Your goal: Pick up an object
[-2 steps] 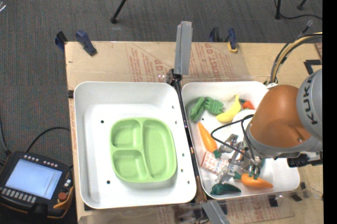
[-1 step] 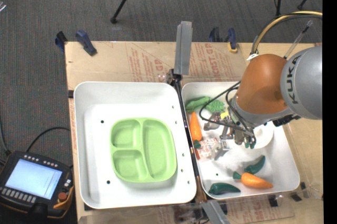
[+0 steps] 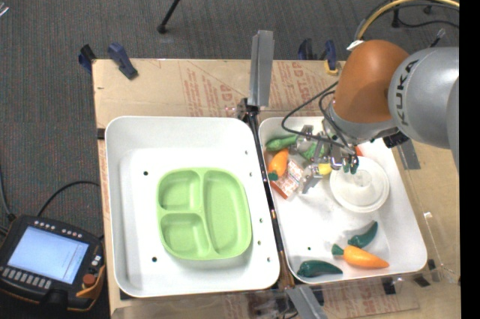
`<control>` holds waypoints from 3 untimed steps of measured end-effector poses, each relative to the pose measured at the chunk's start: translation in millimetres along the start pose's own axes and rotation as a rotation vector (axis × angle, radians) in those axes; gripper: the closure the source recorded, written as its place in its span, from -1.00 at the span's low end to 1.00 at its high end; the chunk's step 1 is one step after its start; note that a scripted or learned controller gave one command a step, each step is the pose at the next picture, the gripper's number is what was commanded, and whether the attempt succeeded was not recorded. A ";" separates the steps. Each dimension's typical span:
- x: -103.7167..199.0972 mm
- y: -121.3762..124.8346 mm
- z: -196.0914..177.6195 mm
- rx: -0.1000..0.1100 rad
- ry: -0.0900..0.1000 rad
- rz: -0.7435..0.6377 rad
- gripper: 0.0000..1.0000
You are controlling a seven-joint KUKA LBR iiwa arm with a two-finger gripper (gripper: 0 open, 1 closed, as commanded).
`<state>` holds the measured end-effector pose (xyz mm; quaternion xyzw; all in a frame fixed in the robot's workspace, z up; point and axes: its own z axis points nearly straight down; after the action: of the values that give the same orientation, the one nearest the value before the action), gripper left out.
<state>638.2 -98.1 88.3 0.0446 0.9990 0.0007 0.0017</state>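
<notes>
My gripper (image 3: 313, 160) hangs low over the upper left part of the right bin (image 3: 405, 235), reaching in from the right under the orange band. Right beneath it lie a small red-and-white packet (image 3: 291, 179), an orange carrot (image 3: 278, 161) and a green pepper (image 3: 281, 142). A yellow piece (image 3: 325, 169) sits beside the fingers. A white bowl (image 3: 361, 188) stands just right of the gripper. Near the bin's front lie another carrot (image 3: 365, 257), a dark green pepper (image 3: 319, 268) and a teal pepper (image 3: 364, 236).
The left bin (image 3: 124, 160) holds a light green divided plate (image 3: 204, 214). A grey upright post (image 3: 261, 70) stands behind the bins' shared wall. A teach pendant (image 3: 49, 257) lies off the bench at the lower left.
</notes>
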 end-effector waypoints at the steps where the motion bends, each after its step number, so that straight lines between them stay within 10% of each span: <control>1: -2.3 -0.6 -12.7 0.004 -0.007 -0.004 1.00; 2: -2.0 -0.3 -12.1 0.004 -0.006 -0.005 -1.00; 3: 13.1 -39.9 0.1 0.001 0.001 -0.034 -1.00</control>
<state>621.5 -136.7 88.1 0.0276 0.9996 0.0002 0.0010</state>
